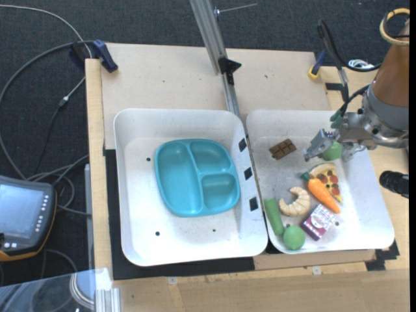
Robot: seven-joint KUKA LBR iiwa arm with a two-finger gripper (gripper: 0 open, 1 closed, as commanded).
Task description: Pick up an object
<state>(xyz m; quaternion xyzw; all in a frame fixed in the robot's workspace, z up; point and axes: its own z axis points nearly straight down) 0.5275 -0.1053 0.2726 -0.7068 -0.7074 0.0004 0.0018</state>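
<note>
**Pincer parked over the right bin, something pale green under it**

So here's where we're at. The pincer [331,145] hangs low over the far side of the right bin [383,221], and a pale green piece [333,152] sits right at its tips. We honestly can't tell if the pincer is open, closed, or gripping it, the angle just doesn't show that.

All the toy food is bunched in this one bin, which we guess keeps picks within the arm's reach. Just nearside of the pincer lie the pizza slice [327,176] and the carrot [323,194], touching each other. Further that way: croissant [296,201], purple box [319,221], green stick [273,216], green ball [294,237]. The chocolate piece [283,149] is off toward the other bin, which holds the blue divided plate [195,177], well apart from the pincer.
</note>
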